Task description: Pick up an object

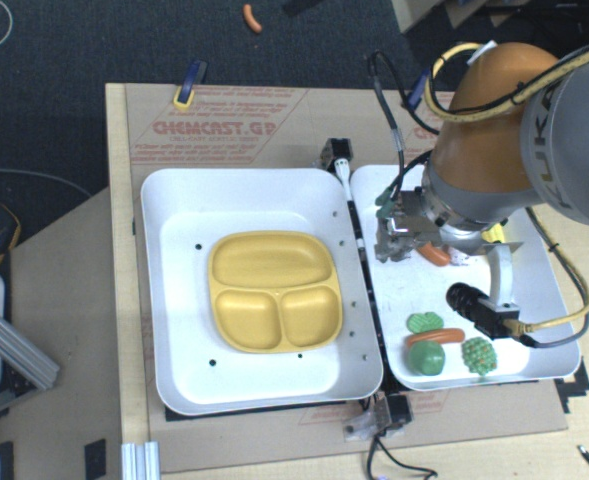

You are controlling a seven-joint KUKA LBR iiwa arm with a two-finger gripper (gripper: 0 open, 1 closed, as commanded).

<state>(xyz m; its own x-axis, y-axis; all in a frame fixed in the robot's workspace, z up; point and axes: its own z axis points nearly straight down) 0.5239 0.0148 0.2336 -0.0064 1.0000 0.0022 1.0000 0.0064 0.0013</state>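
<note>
My gripper point(398, 236) hangs low over the upper left part of the right bin point(544, 363), below the orange band of the arm point(494, 118). An orange toy piece point(435, 255) lies just to the right of the gripper, close beside it; whether they touch is unclear. A yellow piece point(494, 233) peeks out from under the wrist. Near the bin's front lie a green leafy toy point(424, 321), a red-orange sausage point(436, 336), a round green toy point(429, 358) and a green broccoli-like toy point(478, 355).
The left bin point(174, 268) holds a yellow divided plate point(274, 290). A black fitting point(479, 310) with a yellow cable hangs over the right bin's middle. Black clips point(336, 154) sit where the bins meet. Both bins rest on a cardboard sheet point(224, 118).
</note>
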